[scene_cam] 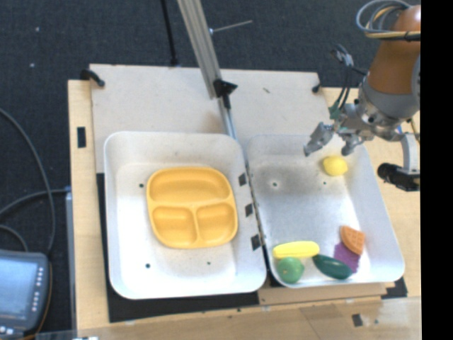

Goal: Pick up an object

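— Where's the gripper (331,142) now?

— Over the far end of the right bin (375,197), hanging from the arm (391,69) that comes in from the right. Its two fingers (316,139) are spread wide with nothing between them.

— And the things to pick?

— A lemon (335,166) lies just beside the fingers, a little nearer to us, on the bin floor. The rest sit along the near edge: a banana (296,249), a lime (289,268) touching it, a dark green piece (332,266), a purple piece (346,254) and an orange piece (353,239) at the corner.

— The left bin (124,183)?

— It has a yellow tray (191,206) with three compartments, lying flat near the middle. Both bins rest side by side on the surface (156,98).
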Motion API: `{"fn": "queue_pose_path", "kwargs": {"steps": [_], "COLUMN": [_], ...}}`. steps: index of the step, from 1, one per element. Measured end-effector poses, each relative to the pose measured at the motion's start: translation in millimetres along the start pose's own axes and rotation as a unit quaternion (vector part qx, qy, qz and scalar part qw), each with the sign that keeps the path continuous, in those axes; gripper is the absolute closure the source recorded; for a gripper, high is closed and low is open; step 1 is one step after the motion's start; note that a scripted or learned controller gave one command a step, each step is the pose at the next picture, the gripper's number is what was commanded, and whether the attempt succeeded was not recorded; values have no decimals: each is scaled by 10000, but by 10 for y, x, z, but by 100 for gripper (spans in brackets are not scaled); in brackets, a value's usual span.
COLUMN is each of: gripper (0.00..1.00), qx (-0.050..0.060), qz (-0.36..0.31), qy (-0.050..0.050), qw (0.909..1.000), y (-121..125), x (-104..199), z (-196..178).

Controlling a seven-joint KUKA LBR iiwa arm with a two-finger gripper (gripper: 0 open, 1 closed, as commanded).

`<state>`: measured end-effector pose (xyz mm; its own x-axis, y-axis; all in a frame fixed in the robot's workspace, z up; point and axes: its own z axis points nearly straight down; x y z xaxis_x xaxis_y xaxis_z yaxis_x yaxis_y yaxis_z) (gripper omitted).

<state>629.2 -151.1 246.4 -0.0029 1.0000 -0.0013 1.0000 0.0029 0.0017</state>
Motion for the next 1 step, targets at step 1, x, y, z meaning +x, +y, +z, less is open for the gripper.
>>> {"fn": "queue_pose_path", "kwargs": {"steps": [1], "gripper": [0], "qx": [1], "qz": [-2], "qy": [-2], "qw": [10000], "y": [0], "x": [-1], "z": [0]}}
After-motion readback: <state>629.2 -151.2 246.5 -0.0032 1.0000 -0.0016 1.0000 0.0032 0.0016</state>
